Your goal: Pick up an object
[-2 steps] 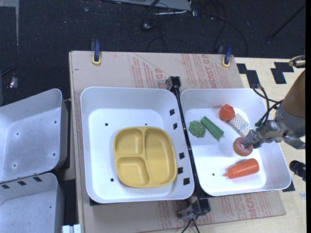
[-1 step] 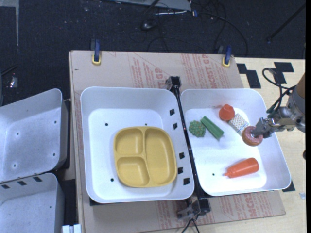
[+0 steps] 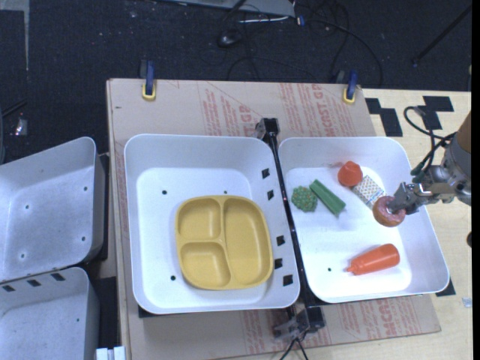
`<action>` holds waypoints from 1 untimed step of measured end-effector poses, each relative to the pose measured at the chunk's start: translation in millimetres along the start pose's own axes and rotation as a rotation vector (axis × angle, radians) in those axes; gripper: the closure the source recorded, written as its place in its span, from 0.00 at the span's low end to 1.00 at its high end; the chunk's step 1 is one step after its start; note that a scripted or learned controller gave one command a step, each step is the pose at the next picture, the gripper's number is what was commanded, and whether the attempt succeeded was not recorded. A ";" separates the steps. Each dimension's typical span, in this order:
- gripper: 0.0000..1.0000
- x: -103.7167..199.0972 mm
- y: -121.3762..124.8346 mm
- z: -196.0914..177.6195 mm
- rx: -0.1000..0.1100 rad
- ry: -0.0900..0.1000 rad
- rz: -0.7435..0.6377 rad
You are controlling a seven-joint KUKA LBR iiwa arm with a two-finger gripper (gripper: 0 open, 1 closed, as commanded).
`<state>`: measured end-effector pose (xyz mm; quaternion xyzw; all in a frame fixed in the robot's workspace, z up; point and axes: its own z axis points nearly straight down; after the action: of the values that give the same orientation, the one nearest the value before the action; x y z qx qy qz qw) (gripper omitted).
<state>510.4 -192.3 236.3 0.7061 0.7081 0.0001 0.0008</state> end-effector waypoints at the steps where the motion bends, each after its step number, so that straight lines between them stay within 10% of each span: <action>1: 1.00 52.5 2.3 -8.9 0.000 0.003 -0.005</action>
<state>512.6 -139.8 245.1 0.7043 0.7099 0.0008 -0.0002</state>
